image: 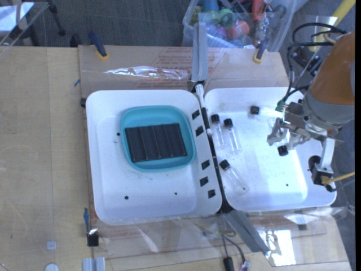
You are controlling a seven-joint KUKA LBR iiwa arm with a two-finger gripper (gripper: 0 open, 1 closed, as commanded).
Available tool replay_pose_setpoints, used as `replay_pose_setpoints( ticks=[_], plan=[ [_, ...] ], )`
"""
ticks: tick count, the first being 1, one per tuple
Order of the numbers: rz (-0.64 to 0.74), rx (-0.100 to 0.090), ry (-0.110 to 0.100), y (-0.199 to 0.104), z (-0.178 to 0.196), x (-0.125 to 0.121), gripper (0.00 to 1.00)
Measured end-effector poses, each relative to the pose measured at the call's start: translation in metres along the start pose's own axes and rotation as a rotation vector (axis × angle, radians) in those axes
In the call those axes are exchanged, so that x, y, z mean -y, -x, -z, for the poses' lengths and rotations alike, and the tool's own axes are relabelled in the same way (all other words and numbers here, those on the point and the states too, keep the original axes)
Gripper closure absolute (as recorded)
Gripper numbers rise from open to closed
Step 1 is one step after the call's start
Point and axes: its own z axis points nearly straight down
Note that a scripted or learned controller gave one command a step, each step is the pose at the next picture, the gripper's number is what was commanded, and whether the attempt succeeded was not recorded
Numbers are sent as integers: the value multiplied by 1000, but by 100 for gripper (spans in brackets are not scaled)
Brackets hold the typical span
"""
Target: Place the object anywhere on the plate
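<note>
A teal plate [127, 119] sits in the left bin [101, 168], and a dark ridged rectangular slab [155, 142] lies flat on it. In the right bin [265, 191], three clear vials with black caps lie near the divider: one [217, 130], a second [230, 134] and a third [232, 174]. A small loose black cap [254, 110] rests toward the back of that bin. My gripper [283, 140] hangs over the right side of the right bin, far from the plate. A small black piece [283, 149] shows just under it; I cannot tell whether it is held.
The raised divider [204, 151] with black clips runs between the two bins. A clear tub of colourful toys [242, 10] stands behind the bench. Cables [307, 38] hang beside the arm at the right. A cardboard sheet [141, 66] lies behind the bins.
</note>
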Motion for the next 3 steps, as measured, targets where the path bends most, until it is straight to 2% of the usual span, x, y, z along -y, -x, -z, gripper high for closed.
replay_pose_setpoints(
  ticks=[1,2,3],
  plan=[
    [0,0,0,0,0,0,0],
    [124,2,1,43,-45,-72,0],
    [181,2,1,70,6,-83,0]
  ],
)
